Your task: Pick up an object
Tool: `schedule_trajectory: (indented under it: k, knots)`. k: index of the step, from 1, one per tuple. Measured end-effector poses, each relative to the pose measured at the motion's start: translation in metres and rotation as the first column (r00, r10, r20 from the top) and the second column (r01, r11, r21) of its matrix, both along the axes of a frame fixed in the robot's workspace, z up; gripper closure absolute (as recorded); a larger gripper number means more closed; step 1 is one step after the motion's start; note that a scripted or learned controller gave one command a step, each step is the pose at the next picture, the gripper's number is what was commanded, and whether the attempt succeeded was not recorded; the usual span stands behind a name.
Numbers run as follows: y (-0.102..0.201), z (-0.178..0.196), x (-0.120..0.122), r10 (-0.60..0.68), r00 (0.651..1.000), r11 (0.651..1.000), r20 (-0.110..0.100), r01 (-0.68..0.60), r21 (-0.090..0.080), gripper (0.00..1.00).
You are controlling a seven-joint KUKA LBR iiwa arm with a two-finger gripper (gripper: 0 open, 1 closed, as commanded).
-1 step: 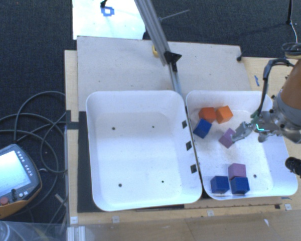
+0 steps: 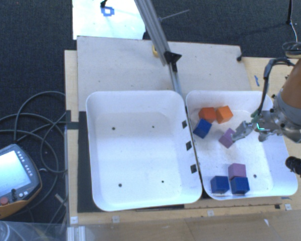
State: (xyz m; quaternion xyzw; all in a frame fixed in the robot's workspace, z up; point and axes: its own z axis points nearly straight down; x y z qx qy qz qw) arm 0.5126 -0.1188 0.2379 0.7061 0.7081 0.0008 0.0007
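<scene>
Reaching in from right of frame, arm (image 2: 296, 92) puts tool (image 2: 241, 132) over right bin (image 2: 281, 159). Tool sits right at purple block (image 2: 227, 138), mid bin; cannot tell if tool grips it. Two orange blocks (image 2: 215, 114) and blue block (image 2: 202, 128) near upper left of that bin. Two more blue blocks (image 2: 230, 185) and purple one (image 2: 237, 170) low in bin. Left bin (image 2: 140, 104) beside it on worktop (image 2: 120, 64).

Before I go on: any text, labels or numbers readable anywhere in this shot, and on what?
None can be read.
Handheld controller: its screen is a pale blur and its buttons are too small.
Blocks, such as the purple block by the gripper, and the right bin: plain, no markings.
</scene>
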Motion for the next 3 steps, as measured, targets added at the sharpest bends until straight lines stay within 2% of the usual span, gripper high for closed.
schedule_trajectory:
  k: [3]
  knots:
    - [0.005, -0.150, 0.012, 0.000, 1.000, 1.000, -0.004, 0.000, 0.001, 0.00]
